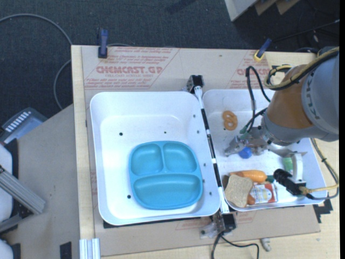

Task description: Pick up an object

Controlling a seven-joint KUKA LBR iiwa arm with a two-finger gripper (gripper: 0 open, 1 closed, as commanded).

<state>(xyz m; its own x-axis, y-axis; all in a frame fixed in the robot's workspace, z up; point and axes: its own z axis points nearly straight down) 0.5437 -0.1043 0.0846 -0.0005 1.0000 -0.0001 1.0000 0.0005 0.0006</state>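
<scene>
Down in the right bin [215, 99] sat the gripper [241, 146], close to the bin's middle. Its fingers were too small and blurry to tell if they were spread or pressed together. A little blue thing [245, 153] lay right at the gripper's tip, touching it or just under it; I could not tell if it was pinched.

Other things lay in that same bin. A pretzel [229, 120] was at 12 o'clock from the gripper, a bit apart. A carrot [252, 175] lay at 5 o'clock, near the front. A slice of bread [237, 191] sat just below the carrot, touching it. A small packet [263, 193] with red on it lay beside the bread, at its 3 o'clock. A green and white thing [290, 163] stood at 3 o'clock from the gripper, partly behind the arm [302, 101].

The left bin [99, 161] held one blue plate [164, 175] with three parts. It lay flat toward the front of that bin.
</scene>
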